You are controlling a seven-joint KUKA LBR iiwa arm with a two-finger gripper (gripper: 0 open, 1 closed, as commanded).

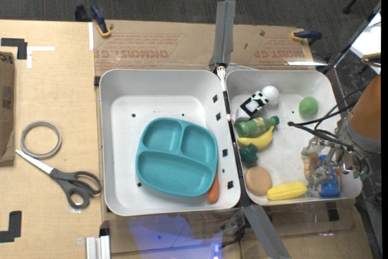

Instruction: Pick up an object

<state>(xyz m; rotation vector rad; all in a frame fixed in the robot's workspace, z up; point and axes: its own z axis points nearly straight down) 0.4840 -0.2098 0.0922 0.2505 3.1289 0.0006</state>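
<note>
We see the gripper low in the right bin; whether it is apart or together we cannot tell. Just left of it lies the corn. Far left, scissors and a tape roll rest on the wooden bench.

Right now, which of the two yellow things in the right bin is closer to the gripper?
The corn cob, lying along the right bin's near edge just left of the gripper. The banana sits farther off, by the divider.
</note>
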